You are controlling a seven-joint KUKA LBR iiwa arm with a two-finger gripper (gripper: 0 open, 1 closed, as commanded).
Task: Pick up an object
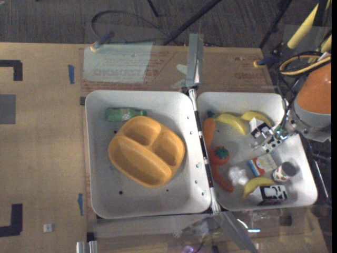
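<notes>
**Arm Hovers Over Crowded Right Bin**

Wooden bench, two white bins: the gripper (268,136) hangs over the right bin (308,191), near two yellow plastic bananas (231,121), its state impossible to judge. Nothing appears lifted; descent and closing seemingly come next. Cardboard lettering behind is unreadable. An orange divided plastic tray (146,151) occupies the left bin (97,157).

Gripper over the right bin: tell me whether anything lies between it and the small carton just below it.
Nothing visible does. The gripper sits in the right bin, and the carton lies just below it in the view with bare bin floor between. The bananas lie off to its left.
</notes>
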